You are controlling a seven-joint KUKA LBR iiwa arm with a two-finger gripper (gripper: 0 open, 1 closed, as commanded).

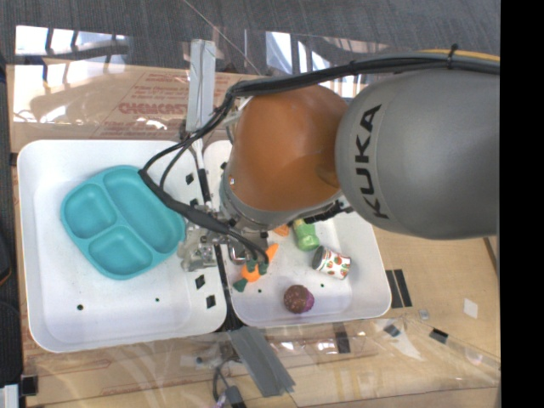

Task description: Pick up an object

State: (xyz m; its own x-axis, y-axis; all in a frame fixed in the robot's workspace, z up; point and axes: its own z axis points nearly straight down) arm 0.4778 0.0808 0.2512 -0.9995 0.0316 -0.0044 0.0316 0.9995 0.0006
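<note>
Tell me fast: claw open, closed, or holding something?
Claw: cannot be told. It sits low at the divider between the two bins, beside the teal tray, under the arm's orange band.

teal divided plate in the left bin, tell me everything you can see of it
The teal divided plate is a rounded, smooth piece that looks like plastic, moulded into three shallow compartments split by raised ridges. All three look empty. It lies flat and face up on the floor of the left bin, turned at a slant to the bin's walls, in the bin's upper middle. Its right edge runs under black cables hanging from the arm, close to the pincer; whether they touch it cannot be told.
</note>
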